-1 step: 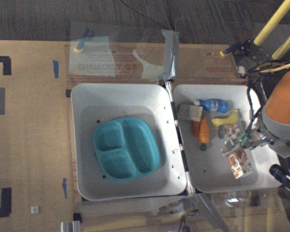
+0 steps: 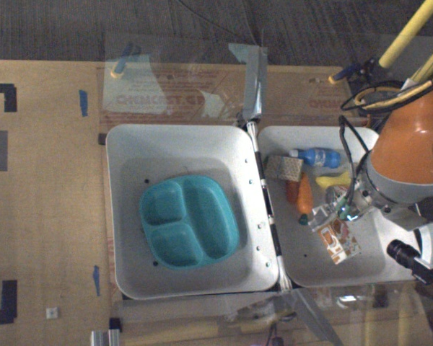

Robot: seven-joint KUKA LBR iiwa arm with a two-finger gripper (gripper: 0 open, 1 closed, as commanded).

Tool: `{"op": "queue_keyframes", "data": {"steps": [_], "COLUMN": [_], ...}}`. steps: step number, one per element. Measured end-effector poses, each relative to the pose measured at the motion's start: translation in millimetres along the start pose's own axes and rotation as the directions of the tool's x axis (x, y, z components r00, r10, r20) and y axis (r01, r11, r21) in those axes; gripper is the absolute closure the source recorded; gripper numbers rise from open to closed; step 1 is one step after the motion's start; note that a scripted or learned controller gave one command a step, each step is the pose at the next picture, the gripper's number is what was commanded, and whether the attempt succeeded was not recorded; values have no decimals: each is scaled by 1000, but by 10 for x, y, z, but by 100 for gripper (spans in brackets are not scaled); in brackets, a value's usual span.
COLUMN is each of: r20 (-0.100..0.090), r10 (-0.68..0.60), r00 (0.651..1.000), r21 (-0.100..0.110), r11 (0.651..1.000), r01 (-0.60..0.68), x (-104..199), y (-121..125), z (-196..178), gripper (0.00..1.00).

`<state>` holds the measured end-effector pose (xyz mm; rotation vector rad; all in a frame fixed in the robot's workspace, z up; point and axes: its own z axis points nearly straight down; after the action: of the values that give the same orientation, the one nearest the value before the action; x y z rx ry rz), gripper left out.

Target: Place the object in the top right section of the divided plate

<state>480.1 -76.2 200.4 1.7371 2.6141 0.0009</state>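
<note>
Two white bins side by side on bench; left bin (image 2: 130, 157) holds teal divided plate (image 2: 190, 220), three sections, none w/ anything in it, plate sits tilted a bit, roughly centre-low in bin; right bin (image 2: 303, 265) holds the clutter: blue-and-white bottle (image 2: 316, 157) near top, lying on its side; speckled tan block (image 2: 284, 168) just left of it, by the bin's left wall; orange carrot-like item (image 2: 304, 195) below those, standing lengthwise top-to-bottom; yellow banana-like piece (image 2: 332, 181) to its right, partly under arm; flat printed packet, white w/ orange marks (image 2: 338, 241), lower centre, tilted; arm w/ orange band (image 2: 411, 143) comes in from right over that bin; gripper (image 2: 344, 211) low over the items, btwn carrot item and packet top edge; can't tell which object it's after, or if anything's gripped.
</note>
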Motion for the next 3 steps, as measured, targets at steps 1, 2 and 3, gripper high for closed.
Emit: {"op": "queue_keyframes", "data": {"steps": [1,2,3], "r20": [-3,-1,-1], "r10": [-92,-139,-192], "r00": [996,990,981], "r21": [3,0,0], "r11": [996,990,981], "r01": [92,139,192], "x": [660,1084,1537], "y": [275,449,921], "z": [161,44,-207], "gripper": [100,100,100]}}
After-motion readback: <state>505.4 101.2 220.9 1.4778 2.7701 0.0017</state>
